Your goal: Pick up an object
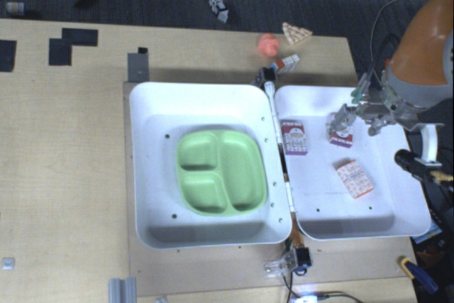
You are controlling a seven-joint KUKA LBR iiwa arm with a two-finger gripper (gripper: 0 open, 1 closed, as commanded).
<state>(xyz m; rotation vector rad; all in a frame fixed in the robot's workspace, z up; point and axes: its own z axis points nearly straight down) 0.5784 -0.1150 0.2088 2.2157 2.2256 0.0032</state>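
At the near edge of the pale wooden worktop [64, 174], a small clear plastic clip with wires [284, 266] sits just below the gap between the two bins. I think it helps hold the bins side by side.

Just above it to the left is the left white bin [149, 117], and in its middle lies a light green plastic tray with three sections [220, 170]. It lies flat, right side up.

The right white bin [397, 216] holds three small things, all lying flat as if dropped there. A small red and white card packet [294, 137] lies close to the bin's left wall. A pale orange and white packet [354, 178] lies near the middle of the bin. A small red and white piece [341, 140] lies higher up in this bin.

The grey arm with the orange band [425, 46] reaches in over the right bin's far right corner. Its metal jaws [345, 118] hang right over that small red and white piece. I cannot tell if the jaws are apart or together, or if they touch it. My guess is that this piece is the one it wants to pick up.

Past the far side of the right bin, a pink ball [268, 45] rests on the worktop.
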